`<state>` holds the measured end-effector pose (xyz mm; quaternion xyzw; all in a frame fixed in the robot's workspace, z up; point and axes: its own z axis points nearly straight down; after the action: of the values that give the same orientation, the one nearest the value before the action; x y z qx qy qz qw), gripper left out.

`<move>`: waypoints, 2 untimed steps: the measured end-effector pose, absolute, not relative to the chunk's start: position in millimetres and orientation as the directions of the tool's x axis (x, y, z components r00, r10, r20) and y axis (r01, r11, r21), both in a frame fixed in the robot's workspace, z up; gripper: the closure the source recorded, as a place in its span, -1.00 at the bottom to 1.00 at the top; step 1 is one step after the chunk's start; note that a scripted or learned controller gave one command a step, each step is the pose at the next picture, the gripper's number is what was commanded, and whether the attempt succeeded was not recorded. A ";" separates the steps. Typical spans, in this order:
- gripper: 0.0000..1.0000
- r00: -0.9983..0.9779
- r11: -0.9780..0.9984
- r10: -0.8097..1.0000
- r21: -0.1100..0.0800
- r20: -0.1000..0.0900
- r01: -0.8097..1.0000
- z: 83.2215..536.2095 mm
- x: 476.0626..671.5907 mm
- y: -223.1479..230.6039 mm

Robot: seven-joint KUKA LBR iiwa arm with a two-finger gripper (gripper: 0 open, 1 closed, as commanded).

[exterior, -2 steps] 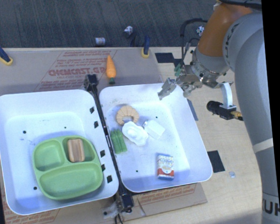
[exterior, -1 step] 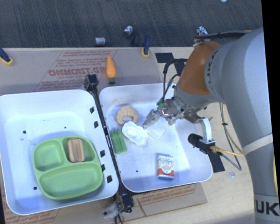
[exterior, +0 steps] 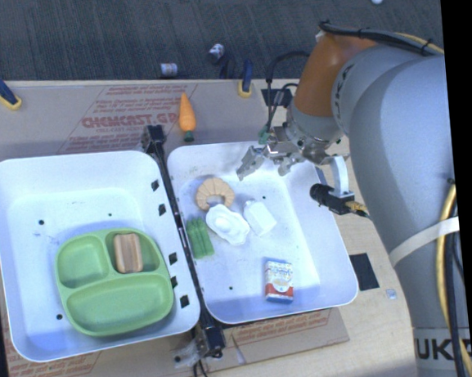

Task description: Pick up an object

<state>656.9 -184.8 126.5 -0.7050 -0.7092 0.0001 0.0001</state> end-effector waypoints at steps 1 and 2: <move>-1.00 -0.005 0.005 1.000 -0.003 0.000 1.000 139.4 552.1 -203.5; -1.00 -0.006 0.006 1.000 -0.004 0.002 1.000 97.5 488.1 -174.5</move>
<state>488.1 -174.5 97.5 -0.7049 -0.7094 0.0008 0.0022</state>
